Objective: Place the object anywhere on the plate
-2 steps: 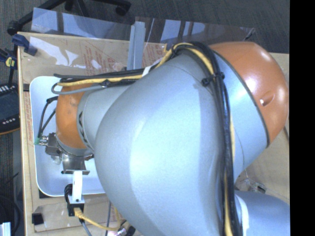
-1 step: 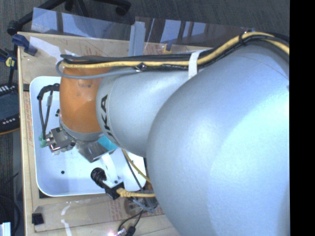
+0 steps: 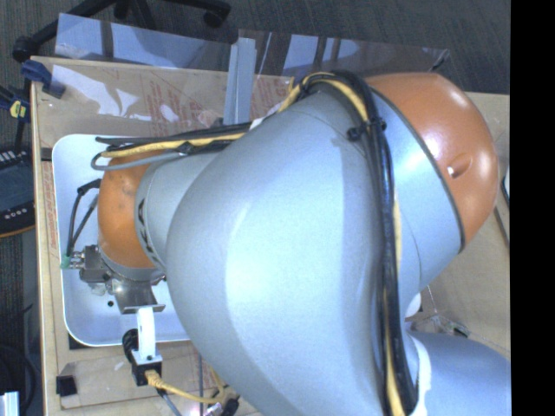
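Hanging low over the left white bin (image 3: pixel 65 224), the wrist end of the arm (image 3: pixel 303 258) shows as an orange band (image 3: pixel 117 215) with grey metal fittings (image 3: pixel 108 276) beneath it. Whether the gripper is open or closed cannot be told, since the wrist and its fittings cover that end. A white block with a black-and-yellow cable (image 3: pixel 146 349) sticks out from the fittings toward the near edge of the bin. Black and yellow cables (image 3: pixel 165 146) run along the far side of the wrist and back over the arm. Behind the wrist, the broad grey arm body spreads across the middle and right of the scene, topped by a large orange dome (image 3: pixel 434 146) at the far right. The arm hides most of the bin floor, so the object and the plate cannot be located. Beyond the bins, a clear plastic sheet (image 3: pixel 139 85) lies on the wooden bench (image 3: pixel 43 146).
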You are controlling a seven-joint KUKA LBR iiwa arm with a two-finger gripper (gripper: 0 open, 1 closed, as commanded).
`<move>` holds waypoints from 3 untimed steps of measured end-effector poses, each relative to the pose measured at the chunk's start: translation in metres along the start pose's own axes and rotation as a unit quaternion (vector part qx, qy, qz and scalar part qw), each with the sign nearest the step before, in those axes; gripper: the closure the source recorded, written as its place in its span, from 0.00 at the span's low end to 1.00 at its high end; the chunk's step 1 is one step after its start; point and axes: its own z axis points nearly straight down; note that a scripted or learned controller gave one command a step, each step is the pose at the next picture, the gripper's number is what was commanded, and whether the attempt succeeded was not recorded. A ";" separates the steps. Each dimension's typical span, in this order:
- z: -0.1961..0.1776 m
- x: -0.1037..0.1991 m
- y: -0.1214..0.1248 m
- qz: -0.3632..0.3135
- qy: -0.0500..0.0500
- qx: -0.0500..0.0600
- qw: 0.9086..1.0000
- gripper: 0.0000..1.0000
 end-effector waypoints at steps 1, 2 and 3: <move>-0.210 0.007 0.000 -0.046 0.002 -0.004 0.999 1.00; -0.209 0.007 0.000 -0.046 0.002 -0.003 0.999 0.00; -0.071 -0.007 0.001 -0.148 0.000 -0.001 0.989 0.00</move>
